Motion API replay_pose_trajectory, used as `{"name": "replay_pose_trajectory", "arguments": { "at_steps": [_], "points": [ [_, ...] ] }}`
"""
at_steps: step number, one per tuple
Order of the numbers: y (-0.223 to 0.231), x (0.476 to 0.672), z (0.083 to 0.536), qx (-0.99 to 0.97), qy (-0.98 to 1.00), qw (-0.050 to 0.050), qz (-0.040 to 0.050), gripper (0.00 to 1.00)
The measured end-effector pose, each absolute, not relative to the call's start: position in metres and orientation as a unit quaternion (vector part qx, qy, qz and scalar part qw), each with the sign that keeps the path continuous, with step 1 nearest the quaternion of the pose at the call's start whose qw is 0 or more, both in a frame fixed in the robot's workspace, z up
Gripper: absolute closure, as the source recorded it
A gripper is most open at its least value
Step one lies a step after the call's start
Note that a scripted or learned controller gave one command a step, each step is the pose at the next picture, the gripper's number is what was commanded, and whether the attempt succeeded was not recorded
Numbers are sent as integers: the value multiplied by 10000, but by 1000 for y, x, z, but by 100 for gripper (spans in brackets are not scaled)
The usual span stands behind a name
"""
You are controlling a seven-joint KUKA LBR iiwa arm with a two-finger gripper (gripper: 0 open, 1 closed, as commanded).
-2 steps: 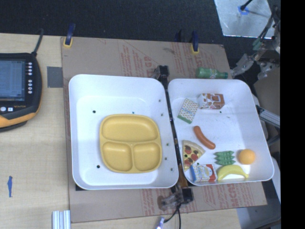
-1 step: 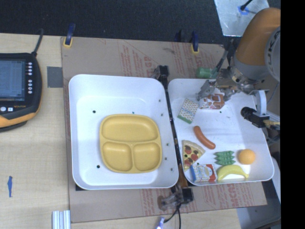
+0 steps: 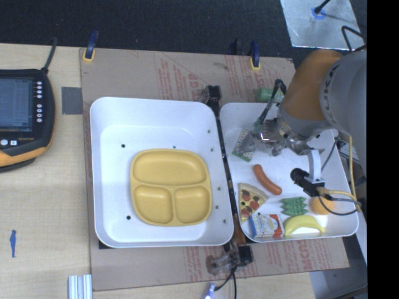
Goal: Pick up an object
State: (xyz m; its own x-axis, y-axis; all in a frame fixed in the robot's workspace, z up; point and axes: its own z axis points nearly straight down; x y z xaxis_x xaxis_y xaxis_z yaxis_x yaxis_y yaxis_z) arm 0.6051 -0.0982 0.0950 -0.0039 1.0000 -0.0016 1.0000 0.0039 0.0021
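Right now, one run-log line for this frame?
arm over right bin | gripper low at its far-left corner, grasp unconfirmed | hot dog, pizza slice, banana loose | left bin: yellow divided tray

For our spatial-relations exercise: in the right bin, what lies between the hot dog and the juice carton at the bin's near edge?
In the camera view, the toy pizza slice lies between the hot dog above and the juice carton below, on the right bin's floor.

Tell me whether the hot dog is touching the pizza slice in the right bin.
Apart. The camera view shows a strip of bare white bin floor between the hot dog and the pizza slice, which lies below and left of it.
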Motion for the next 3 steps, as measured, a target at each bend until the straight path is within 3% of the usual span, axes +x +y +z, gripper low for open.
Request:
{"name": "replay_pose_trajectory", "arguments": {
  "at_steps": [1,2,3],
  "points": [
    [-93,561,91,7056,7086,-13,-17,0],
    [-94,561,102,7047,7095,-15,-27,100],
    [-36,578,193,7054,7088,-7,-2,100]
  ]
}}
